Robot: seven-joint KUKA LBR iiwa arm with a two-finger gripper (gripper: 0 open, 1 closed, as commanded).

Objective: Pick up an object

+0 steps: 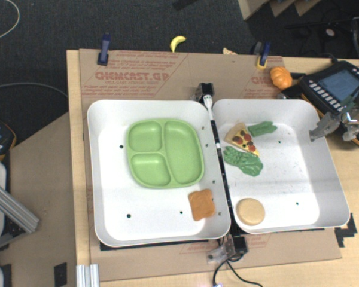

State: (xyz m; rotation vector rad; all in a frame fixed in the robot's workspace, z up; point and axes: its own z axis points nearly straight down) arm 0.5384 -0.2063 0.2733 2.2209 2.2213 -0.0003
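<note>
Waiting at the right edge of the view, the gripper (332, 123) hangs over the far right rim of the right bin (311, 178), well apart from every object. Jaws look spread and nothing sits between them, so nothing is gripped; they are small and partly cut off, so this is a read, not a certainty.

No pick started yet, by my judgement. Candidates:
- pizza slice (242, 138), near the right bin's left wall, tip pointing up-left, lying flat.
- small green piece (261, 128), just beside the pizza on its right, touching or nearly so.
- leafy green piece (243, 162), just below the pizza, flat on the bin floor.
- round tan cookie (250, 211), alone in the near left corner of the right bin, close to the rim.
- brown toast piece (201, 204) in the left bin (107, 184), near its bottom right corner, just below the green divided plate (166, 152).

The plate sits mid-bin with nothing in its compartments.

The pizza and greens cluster together, so closing on one likely nudges a neighbour. The cookie and toast stand apart but hug bin walls, leaving little room for the jaws on that side. All items lie flat and low, which calls for a deep descent.

An orange fruit (281, 77) and a yellow banana (178, 42) rest on the surface outside the bins, out of play.
</note>
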